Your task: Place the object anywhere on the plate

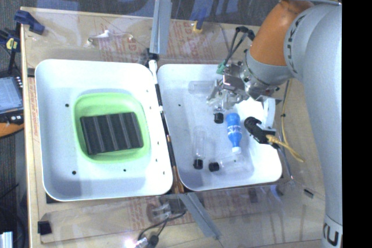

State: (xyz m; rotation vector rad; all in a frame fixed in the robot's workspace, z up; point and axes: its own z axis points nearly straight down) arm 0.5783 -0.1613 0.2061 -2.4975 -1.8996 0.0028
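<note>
A green plate (87,110) lies in the left bin (52,84), and a black ridged slab (110,132) rests on its middle. The gripper (221,99) hangs low over the upper middle of the right bin (177,125), far to the right of the plate. A clear bottle with a black cap (218,118) sits right below the gripper. Whether it touches the gripper is unclear. Beside it lies a blue bottle (233,128) with a white tip.
More clear bottles lie in the right bin: one (200,145) near the middle, one (229,166) along the front wall, one (199,88) left of the gripper. A black and yellow cable (261,132) hangs at the bin's right side. A metal bar (160,20) stands behind the bins.
</note>
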